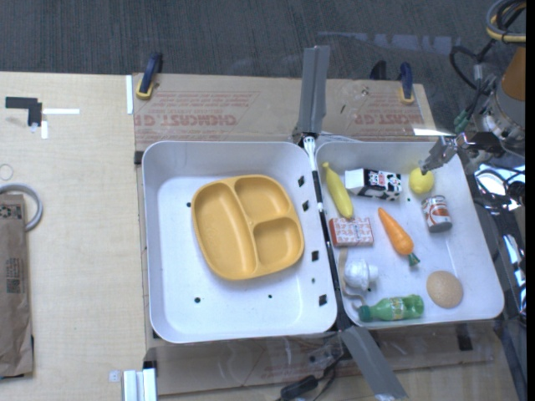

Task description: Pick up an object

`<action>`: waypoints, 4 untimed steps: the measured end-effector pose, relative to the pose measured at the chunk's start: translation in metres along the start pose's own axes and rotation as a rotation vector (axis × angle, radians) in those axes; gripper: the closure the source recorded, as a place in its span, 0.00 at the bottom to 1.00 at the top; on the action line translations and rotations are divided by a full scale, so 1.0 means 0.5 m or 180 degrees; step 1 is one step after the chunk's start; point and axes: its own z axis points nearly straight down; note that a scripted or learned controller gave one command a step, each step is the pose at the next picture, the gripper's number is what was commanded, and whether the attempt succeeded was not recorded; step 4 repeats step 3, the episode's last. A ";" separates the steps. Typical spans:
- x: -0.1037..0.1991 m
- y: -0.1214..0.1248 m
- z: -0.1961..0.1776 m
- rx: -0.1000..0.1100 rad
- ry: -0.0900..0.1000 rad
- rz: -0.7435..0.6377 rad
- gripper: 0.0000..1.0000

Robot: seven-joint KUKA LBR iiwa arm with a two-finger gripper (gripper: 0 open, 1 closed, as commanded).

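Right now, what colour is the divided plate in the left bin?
Yellow; the plate shows best in the camera view.

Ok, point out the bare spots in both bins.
Left bin: bare floor rings the yellow plate, widest along its near edge. Right bin: crowded; small gaps between carrot and can, and between bottle and egg.

The claw (432, 164) hangs just over a lemon (421, 180) in the right bin (485, 249) — a yellow divided plate (247, 225) fills the left.
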 end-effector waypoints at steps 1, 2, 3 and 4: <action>0.082 -0.093 0.254 -0.0006 -0.0001 -0.0989 0.00; 0.079 -0.093 0.235 -0.0012 -0.0004 -0.0977 1.00; 0.077 -0.170 -0.025 -0.0004 -0.0003 -0.0892 1.00; 0.077 -0.170 -0.025 -0.0004 -0.0003 -0.0892 1.00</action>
